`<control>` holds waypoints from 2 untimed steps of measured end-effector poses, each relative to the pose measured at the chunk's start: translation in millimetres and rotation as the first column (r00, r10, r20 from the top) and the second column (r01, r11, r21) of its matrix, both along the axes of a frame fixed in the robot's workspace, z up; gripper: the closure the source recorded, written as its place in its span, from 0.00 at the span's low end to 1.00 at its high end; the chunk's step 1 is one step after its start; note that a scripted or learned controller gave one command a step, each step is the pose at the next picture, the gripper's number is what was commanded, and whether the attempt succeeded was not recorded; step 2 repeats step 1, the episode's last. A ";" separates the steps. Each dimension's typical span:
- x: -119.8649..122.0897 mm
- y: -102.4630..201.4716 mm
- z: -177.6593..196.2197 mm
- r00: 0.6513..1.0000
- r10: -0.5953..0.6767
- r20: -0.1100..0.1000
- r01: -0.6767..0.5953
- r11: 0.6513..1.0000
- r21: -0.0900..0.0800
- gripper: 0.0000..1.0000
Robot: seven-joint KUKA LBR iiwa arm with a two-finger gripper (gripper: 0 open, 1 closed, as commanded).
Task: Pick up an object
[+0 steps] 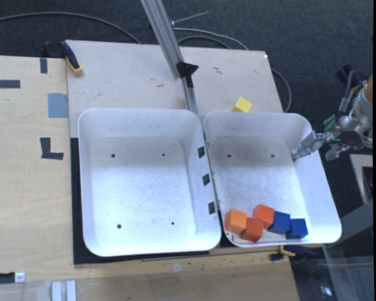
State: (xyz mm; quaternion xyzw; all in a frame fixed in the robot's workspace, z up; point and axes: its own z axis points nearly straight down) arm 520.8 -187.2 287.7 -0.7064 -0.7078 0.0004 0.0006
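Two shallow white bins sit side by side on the bench, and the right bin (272, 130) serves as the landmark for everything else. Five small blocks cluster in its near corner, close to the front wall: an orange block (237, 219) nearest the divider between the bins, a red-orange block (263, 213) just beyond it, a second red-orange block (253, 229) touching both of those at the front, and two blue blocks (288, 224) pressed together on the side toward the arm. The whole cluster is tightly packed, each piece touching a neighbour.

The gripper (307, 145) hangs at the right bin's far-side rim, on the arm's side, well apart from the cluster. One pale grey finger slants down over the rim; whether the fingers stand spread or closed cannot be told from this angle, and nothing is visibly between them. Green wiring and the wrist sit just outside the bin wall.

The left bin (88, 143) adjoins the right bin along a shared seam marked by small dark tabs. A yellow block (242, 105) lies on the bench just behind the right bin's back wall. A metal rail (163, 27) slants away from the bins' back junction.
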 end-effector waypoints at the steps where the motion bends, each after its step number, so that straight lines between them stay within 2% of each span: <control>1: 0.3 0.1 10.0 1.000 0.001 0.000 -0.001 1.000 0.000 1.00; 2: 0.3 0.1 10.0 1.000 0.001 0.000 -0.001 1.000 0.000 1.00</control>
